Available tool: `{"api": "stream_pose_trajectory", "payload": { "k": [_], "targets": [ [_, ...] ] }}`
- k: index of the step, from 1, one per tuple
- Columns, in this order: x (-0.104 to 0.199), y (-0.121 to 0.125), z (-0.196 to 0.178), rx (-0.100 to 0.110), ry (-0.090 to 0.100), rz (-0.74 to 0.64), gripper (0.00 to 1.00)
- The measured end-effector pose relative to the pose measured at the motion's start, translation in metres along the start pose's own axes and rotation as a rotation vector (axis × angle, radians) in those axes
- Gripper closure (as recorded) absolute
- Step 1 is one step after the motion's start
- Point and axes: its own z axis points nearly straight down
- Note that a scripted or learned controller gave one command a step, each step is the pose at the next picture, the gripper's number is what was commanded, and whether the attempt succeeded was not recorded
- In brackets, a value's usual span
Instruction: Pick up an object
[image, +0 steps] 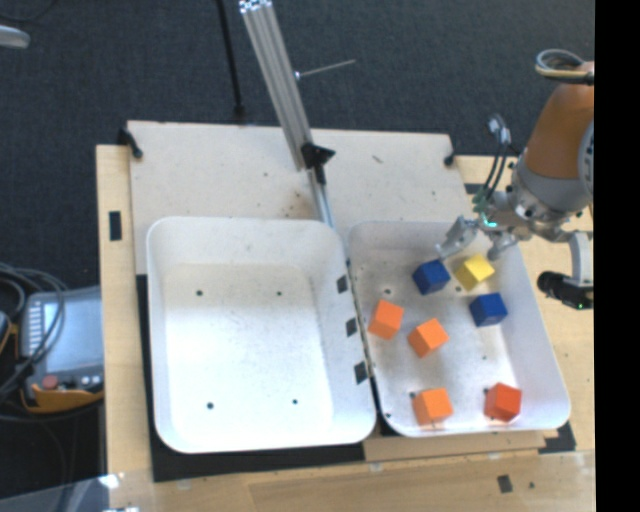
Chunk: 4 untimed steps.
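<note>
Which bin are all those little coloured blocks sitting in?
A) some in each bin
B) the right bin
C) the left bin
B: every block, such as the yellow block, a blue block and an orange block, lies in the right bin, the one the end effector hangs over.

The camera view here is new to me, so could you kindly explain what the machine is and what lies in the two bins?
One fixed camera looks down at a slant on a bench. The grey and orange shape at the right is a robot arm; its gripper hangs over the far end of the right bin, close above a yellow block. That bin also has two blue blocks and four orange ones, at and. The left bin sits beside it. Nothing appears lifted.
</note>
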Motion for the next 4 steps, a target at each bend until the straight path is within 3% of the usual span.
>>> {"api": "stream_pose_trajectory", "payload": {
  "k": [1,3,4],
  "targets": [
    [-0.001,0.001,-0.004,-0.004,-0.004,-0.003,0.0],
    [0.006,0.002,0.084,-0.008,0.0,-0.005,0.0],
    [0.006,0.003,0.085,-0.011,-0.002,-0.006,0.0]
  ]
}}
